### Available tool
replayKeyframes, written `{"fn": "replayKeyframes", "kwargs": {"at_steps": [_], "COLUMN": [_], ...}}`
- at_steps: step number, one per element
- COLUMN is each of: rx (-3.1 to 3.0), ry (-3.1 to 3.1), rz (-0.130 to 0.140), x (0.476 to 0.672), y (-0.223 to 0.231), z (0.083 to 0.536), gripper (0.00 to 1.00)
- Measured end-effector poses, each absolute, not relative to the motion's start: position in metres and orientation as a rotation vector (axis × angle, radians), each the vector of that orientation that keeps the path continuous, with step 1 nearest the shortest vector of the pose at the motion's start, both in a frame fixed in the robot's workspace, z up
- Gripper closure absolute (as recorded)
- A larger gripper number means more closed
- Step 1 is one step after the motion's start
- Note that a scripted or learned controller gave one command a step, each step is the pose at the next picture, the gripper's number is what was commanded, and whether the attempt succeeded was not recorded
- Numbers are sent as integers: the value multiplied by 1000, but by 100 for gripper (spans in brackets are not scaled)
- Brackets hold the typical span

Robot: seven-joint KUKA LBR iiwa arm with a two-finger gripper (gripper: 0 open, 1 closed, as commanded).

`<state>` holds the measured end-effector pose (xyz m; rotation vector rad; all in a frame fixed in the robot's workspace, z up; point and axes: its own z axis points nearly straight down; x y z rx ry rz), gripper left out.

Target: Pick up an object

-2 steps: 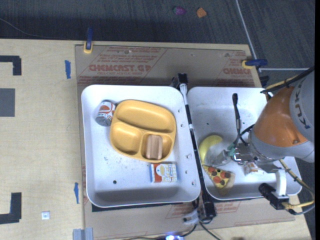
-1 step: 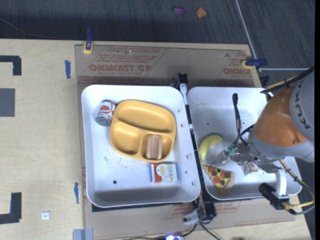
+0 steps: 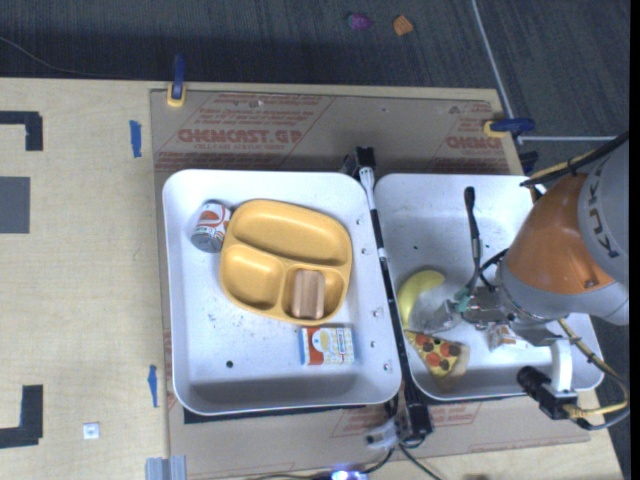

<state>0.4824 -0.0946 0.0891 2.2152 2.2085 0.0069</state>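
My gripper (image 3: 466, 306) is low in the right bin (image 3: 420, 203), just to the right of a yellow-green rounded thing (image 3: 420, 290) and close above a toy pizza slice (image 3: 440, 353). A greyish, see-through thing (image 3: 434, 315) lies between the yellow-green thing and the gripper, and I cannot tell whether they touch. The wrist and its orange band (image 3: 560, 243) cover the right part of this bin. A thin black stick-like thing (image 3: 469, 220) lies toward the bin's back.
The left bin (image 3: 190, 298) holds a yellow divided plate (image 3: 285, 253) with a brown roll (image 3: 306, 293) in one compartment. A small can (image 3: 209, 225) lies at the plate's left, and a small printed carton (image 3: 327, 345) lies in front of it. A black divider (image 3: 375, 248) runs between the bins.
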Motion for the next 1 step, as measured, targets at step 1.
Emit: {"fn": "replayKeyframes", "kwargs": {"at_steps": [1], "rx": [2215], "ry": [2209], "rz": [7], "x": [482], "y": [-95], "z": [89], "gripper": [0]}}
